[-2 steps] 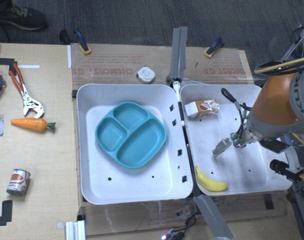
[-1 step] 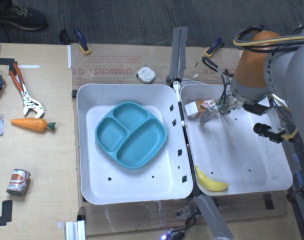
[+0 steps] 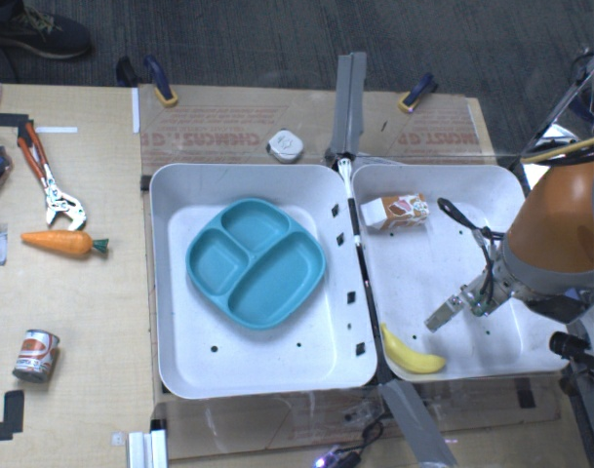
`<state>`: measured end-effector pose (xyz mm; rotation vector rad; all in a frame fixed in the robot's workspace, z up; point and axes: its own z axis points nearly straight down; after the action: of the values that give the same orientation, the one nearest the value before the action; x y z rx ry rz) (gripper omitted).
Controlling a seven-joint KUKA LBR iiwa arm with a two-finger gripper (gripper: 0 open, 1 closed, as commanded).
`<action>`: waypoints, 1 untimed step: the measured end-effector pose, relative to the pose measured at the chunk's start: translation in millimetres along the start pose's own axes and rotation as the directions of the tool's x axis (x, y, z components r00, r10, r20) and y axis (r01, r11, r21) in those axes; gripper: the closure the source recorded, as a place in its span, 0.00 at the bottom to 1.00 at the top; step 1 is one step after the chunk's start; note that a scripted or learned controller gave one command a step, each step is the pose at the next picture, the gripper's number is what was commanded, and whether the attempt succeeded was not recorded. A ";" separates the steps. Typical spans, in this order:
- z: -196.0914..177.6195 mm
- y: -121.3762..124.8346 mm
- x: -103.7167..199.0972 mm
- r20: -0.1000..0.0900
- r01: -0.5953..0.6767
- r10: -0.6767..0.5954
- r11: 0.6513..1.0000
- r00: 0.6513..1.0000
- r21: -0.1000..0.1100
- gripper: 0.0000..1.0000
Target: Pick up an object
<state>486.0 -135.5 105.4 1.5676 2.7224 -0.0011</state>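
On the bench we see two shallow white bins side by side, the left bin (image 3: pixel 170 291) and the right bin (image 3: pixel 443 178), divided by a grey bar. From the right the grey arm (image 3: pixel 560 222) with its orange band reaches over the right bin, and its gripper (image 3: pixel 451 310) hangs low above the bin floor, pointing toward the lower left; whether it is parted or closed we cannot tell at this angle, and nothing shows clamped in it. In the left bin lies a blue divided plate (image 3: pixel 257 262), tilted so its compartments run diagonally. In the right bin we find a small carton (image 3: pixel 395 212) near the upper left corner, a banana (image 3: pixel 410 354) at the lower left edge, just below and left of the gripper but apart from it, and a dark thin object (image 3: pixel 456 214) beside the carton. Left of the bins, on the wooden surface, lie a wrench (image 3: pixel 51 185), a carrot (image 3: pixel 60 244) and a small can (image 3: pixel 35 355).
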 end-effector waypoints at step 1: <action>13.7 26.5 -80.2 0.001 -0.053 0.053 0.999 0.999 0.000 0.00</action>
<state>549.2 -191.6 91.8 1.6379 2.6790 -0.0017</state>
